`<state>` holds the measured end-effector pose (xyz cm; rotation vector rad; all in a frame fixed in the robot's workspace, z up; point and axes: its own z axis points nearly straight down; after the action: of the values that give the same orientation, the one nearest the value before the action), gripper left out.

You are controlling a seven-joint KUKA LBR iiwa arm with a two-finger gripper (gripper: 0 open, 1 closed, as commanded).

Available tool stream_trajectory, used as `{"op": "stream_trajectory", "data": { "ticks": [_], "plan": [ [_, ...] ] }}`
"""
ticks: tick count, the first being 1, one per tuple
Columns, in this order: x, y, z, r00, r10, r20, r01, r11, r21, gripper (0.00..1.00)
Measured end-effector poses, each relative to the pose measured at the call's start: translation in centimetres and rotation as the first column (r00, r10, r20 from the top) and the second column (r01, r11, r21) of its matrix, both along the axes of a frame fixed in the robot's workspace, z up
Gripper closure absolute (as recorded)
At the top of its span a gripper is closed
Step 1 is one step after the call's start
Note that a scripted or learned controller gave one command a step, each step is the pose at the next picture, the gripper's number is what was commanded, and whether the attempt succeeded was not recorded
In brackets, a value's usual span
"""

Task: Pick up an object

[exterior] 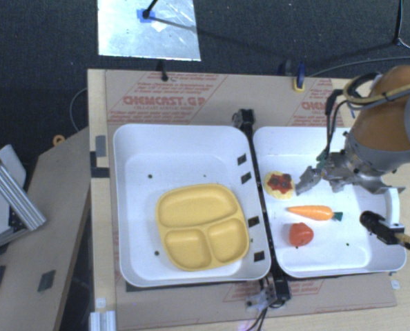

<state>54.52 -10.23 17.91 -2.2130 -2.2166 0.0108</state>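
White bins, nothing lifted yet: the pick has barely begun.

Taking the carrot (310, 213) as landmark, the gripper (307, 180) hangs just above it, jaws apparently parted and empty, beside the small pizza (279, 184) up-left of the carrot. A tomato (301, 234) lies just below. Descent, grasp and lift all remain. The yellow tray (201, 225) sits well left.
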Motion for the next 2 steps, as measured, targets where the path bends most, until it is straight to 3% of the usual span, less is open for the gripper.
{"op": "stream_trajectory", "data": {
  "ticks": [1, 2],
  "plan": [
    [0.3, 0.0, 0.6, 1.0, 0.002, 0.013, -0.002, 1.0, -0.002, 0.0],
    [1.2, -0.3, -4.2, 1.0, 0.0, 0.009, 0.0, 1.0, -0.001, 0.0]
  ]
}}
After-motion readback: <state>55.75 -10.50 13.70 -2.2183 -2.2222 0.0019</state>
